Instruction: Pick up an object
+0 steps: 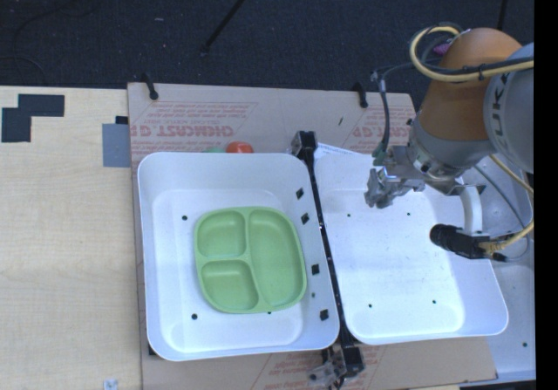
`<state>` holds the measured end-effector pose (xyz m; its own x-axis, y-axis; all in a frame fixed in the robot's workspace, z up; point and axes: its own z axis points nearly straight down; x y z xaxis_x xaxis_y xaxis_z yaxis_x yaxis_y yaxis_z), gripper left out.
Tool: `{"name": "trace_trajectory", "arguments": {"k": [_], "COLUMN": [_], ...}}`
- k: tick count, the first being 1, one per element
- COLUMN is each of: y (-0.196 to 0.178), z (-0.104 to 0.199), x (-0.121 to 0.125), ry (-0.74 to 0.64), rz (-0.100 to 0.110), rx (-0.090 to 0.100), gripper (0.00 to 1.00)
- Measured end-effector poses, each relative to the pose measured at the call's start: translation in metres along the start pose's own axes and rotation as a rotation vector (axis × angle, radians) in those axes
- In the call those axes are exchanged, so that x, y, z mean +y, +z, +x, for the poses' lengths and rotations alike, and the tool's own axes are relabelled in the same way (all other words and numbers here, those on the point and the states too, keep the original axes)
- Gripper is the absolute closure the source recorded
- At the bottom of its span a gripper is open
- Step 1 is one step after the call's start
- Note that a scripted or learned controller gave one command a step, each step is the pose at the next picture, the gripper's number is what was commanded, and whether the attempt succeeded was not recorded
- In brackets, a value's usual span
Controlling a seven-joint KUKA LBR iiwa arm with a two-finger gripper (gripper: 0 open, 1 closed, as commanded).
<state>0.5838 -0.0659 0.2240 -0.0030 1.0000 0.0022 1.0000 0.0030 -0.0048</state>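
Camera view, your stock: green tray [250,258] flat in left bin [166,205], centre. Gripper [382,190] over right bin [410,292], near its far edge, well apart from tray. Nothing visible between fingers; spread unclear. Orange item [240,148] behind left bin.

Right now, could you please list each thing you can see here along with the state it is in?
Green plate: lying flat and right side up in the left bin, three compartments facing up.
Right bin: the hand hangs over its far part.
Hand: near the right bin's far left corner, nothing seen between its fingers.
Orange object: outside the bins, just behind the left bin's far rim, partly hidden.
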Motion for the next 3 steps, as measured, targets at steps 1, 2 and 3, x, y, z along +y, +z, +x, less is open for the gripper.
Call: {"name": "trace_trajectory", "arguments": {"k": [1, 2, 3], "y": [-0.004, 0.005, 0.010], "z": [0.045, 0.100, 0.143], "x": [-0.008, -0.021, -0.045], "ry": [-0.001, -0.001, 0.000], "rz": [0.000, 0.001, 0.002], "rx": [0.001, 0.000, -0.001], "gripper": [1.00, 1.00, 1.00]}}
